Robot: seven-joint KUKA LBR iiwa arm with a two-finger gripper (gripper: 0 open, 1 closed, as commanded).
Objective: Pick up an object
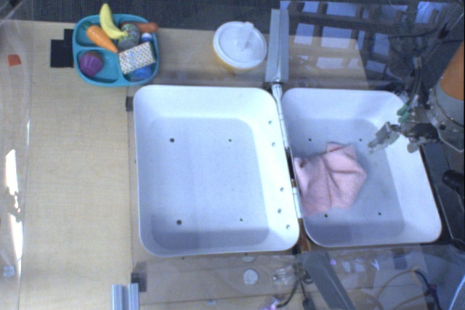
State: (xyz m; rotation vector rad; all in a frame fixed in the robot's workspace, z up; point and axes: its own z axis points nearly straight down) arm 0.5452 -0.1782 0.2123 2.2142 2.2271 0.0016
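The gripper (391, 133) hangs over the right bin (407, 229), seemingly empty; whether its jaws are spread I cannot tell. The pink cloth (330, 179) lies crumpled by that bin's left wall

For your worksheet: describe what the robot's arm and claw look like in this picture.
At the right edge, the arm is grey with an orange band above the wrist. Thin dark cables run along it. The claw is small, metallic grey, with slender pale fingers; finer markings are too small to tell.
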